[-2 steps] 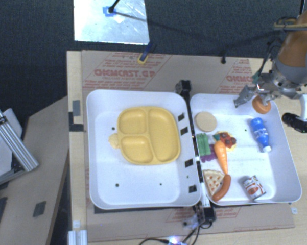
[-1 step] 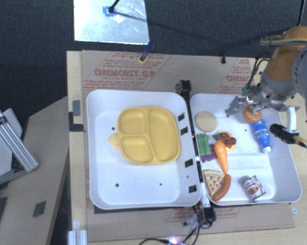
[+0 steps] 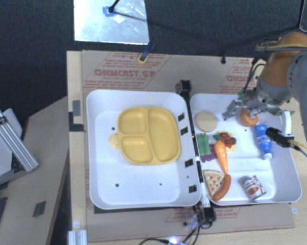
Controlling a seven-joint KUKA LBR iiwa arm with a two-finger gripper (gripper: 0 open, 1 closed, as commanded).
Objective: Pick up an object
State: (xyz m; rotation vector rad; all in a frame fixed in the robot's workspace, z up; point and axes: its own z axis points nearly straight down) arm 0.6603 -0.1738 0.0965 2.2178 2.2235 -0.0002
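My gripper [image 3: 243, 111] hangs low over the back of the right bin [image 3: 291, 180], with the grey arm and its orange band [image 3: 277, 68] rising behind it. An orange rounded object [image 3: 249, 119] lies directly under the gripper and is partly hidden by it. I cannot tell whether it is touched or held. A round beige bun [image 3: 206, 121] lies to the gripper's left. A blue bottle [image 3: 263, 140] lies to its right front.
The right bin also holds a carrot [image 3: 221, 155], green piece [image 3: 203, 144], purple grapes [image 3: 210, 157], pizza slice [image 3: 212, 179], sausage [image 3: 222, 188] and small can [image 3: 253, 186]. A yellow divided plate [image 3: 145, 135] sits in the left bin [image 3: 99, 182].
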